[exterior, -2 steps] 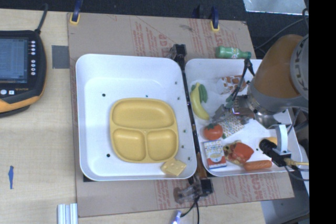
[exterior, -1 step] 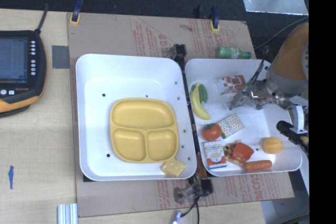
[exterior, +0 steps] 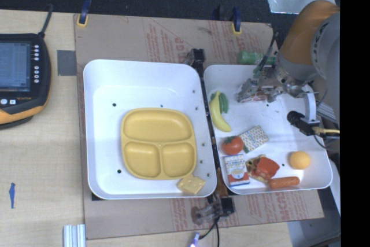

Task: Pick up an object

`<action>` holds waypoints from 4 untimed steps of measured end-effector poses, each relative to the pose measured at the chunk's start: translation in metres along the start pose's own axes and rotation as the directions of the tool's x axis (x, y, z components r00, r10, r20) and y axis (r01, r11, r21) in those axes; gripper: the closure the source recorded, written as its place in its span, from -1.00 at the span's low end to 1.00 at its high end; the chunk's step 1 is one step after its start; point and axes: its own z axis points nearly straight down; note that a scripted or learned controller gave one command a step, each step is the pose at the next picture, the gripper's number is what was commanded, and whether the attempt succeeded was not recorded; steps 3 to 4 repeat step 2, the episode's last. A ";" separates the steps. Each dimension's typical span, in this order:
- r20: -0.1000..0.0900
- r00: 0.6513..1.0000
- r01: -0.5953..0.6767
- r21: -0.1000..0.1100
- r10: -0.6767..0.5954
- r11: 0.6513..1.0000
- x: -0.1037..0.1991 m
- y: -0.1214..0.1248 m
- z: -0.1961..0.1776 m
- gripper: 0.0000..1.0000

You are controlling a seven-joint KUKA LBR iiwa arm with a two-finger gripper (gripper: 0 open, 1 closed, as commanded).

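1 fixed overhead camera, slanted down, 2 white bins (exterior: 92,124) centred, arm (exterior: 309,37) entering right.

Two white bins sitting side by side on the worktop: left bin (exterior: 98,124) and right bin (exterior: 277,75). Left bin is holding 2 things: 1 yellow divided tray (exterior: 158,142) at center, 1 pale yellow wedge (exterior: 191,184) at 5 o'clock. Right bin is holding 8 items approx.: 1 banana (exterior: 218,115), 1 green veg (exterior: 224,103), 1 tomato (exterior: 232,145), 1 patterned packet (exterior: 254,139), 1 small carton (exterior: 235,170), 1 red item (exterior: 265,168), 1 sausage (exterior: 284,183), 1 orange (exterior: 299,159) at 4 o'clock.
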 end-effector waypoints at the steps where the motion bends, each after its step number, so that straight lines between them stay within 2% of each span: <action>1: 0.001 1.000 0.001 0.001 -0.001 1.000 -0.013 0.018 -0.008 -1.00; 2: -0.004 1.000 0.003 0.022 -0.003 1.000 -0.014 0.014 -0.016 1.00; 4: -0.004 1.000 0.003 0.022 -0.003 1.000 -0.014 0.014 -0.016 1.00</action>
